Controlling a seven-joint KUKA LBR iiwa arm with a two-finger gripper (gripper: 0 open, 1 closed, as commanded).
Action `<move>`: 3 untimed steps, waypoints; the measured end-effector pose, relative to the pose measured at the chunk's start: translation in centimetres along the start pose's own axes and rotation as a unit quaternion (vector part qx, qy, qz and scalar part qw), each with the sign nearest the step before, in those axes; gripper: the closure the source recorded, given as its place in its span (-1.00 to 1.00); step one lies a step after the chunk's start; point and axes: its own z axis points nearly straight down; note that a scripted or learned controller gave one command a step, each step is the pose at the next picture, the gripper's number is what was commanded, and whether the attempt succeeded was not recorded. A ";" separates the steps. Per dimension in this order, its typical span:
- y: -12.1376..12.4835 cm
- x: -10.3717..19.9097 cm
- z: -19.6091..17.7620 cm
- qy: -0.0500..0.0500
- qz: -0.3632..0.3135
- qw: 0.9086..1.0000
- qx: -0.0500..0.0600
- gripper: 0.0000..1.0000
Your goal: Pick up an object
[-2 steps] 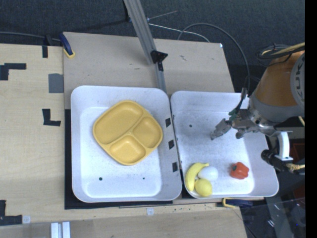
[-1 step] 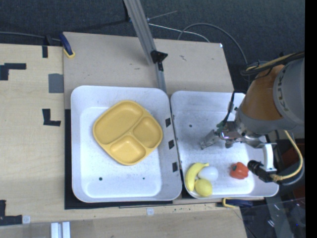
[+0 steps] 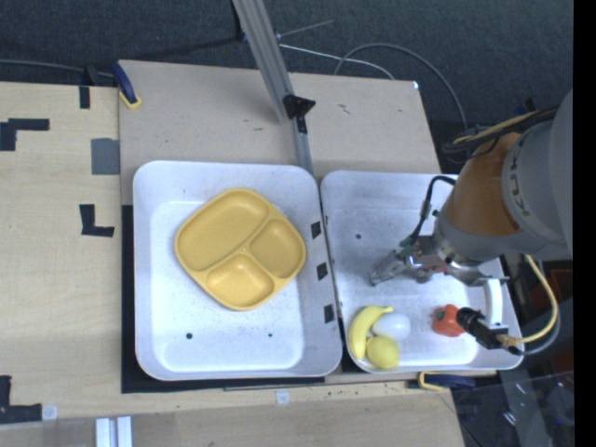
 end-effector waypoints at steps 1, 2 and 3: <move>0.0 0.1 -1.0 0.001 0.000 1.000 0.001 1.00; 0.7 -0.2 -7.0 0.000 0.000 1.000 -0.002 1.00; 0.5 0.7 -11.8 0.000 -0.001 1.000 -0.002 1.00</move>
